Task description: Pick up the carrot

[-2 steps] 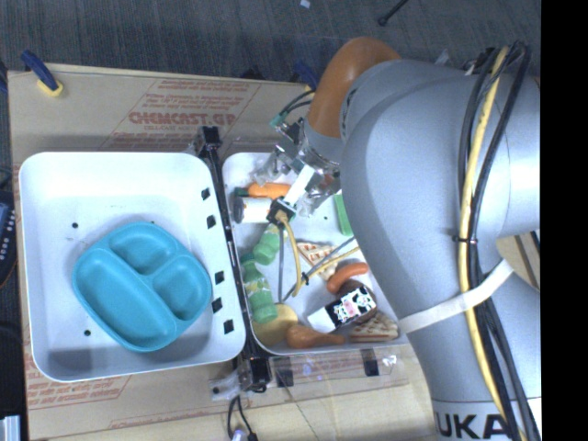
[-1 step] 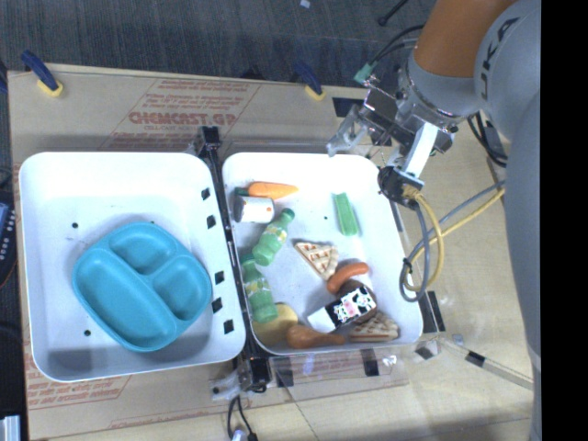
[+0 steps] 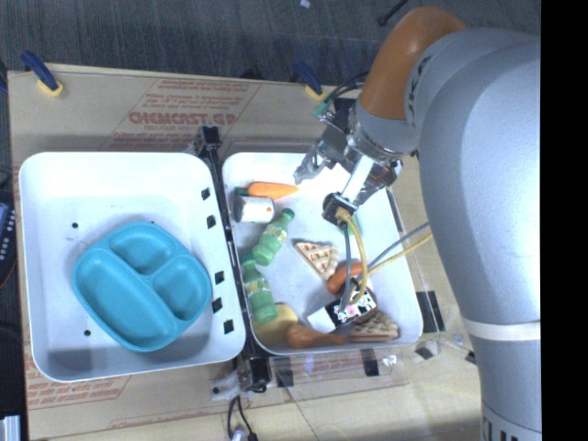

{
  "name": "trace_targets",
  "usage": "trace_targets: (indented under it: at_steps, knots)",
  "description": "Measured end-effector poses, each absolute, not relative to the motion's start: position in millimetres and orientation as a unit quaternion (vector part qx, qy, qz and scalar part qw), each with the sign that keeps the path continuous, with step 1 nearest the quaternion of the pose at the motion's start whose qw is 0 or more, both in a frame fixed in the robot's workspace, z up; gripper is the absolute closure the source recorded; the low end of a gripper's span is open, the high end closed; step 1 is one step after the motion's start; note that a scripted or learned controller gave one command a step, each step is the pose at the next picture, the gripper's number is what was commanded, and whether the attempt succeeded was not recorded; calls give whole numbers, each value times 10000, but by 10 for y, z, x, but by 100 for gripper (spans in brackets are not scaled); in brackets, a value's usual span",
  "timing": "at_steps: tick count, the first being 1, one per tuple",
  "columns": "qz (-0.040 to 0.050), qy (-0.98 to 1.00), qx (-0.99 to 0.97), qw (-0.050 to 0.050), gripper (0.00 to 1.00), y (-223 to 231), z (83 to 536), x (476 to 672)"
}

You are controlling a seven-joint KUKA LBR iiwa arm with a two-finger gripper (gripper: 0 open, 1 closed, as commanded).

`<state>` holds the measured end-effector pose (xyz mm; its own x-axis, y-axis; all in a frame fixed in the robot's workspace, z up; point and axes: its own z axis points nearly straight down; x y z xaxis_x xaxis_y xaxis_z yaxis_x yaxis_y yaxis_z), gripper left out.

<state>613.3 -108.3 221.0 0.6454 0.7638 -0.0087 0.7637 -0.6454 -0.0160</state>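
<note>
a large grey robot arm (image 3: 478, 154) with an orange band fills the right side, reaching in over the right of two shallow white bins. its bulk sits above the bin's far right corner, likely so the wrist can come down on the clutter from above.

the two bins lie side by side on a cardboard-covered surface (image 3: 175, 108) printed with red lettering, clipped at the far edge, with dark carpeted floor beyond. the left bin (image 3: 55, 209) holds a blue divided plate (image 3: 142, 283) lying flat, well apart from the work.

the right bin (image 3: 303, 292) is crowded: a green bottle (image 3: 271, 243) along its left wall, a white cylinder (image 3: 255, 210) near it, a waffle-like wedge (image 3: 317, 255) in the middle, and a heap of toy food at the near end.

the gripper (image 3: 329, 175) hangs over the far end of the right bin, fingers spread apart with nothing between them — it holds nothing. yellow cables trail from it toward the near end.

the carrot (image 3: 272, 190) — small, orange, lying on its side — rests on the bin floor at the far left, just beside the white cylinder and just left of the gripper, not touched. judging by this, the grasp is not yet made.
</note>
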Motion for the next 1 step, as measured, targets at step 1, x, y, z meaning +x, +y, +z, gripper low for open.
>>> trace_targets:
  at_steps: [1]
  knots:
    - [69,-3899,-9208,49,0,-896,1595,6424]
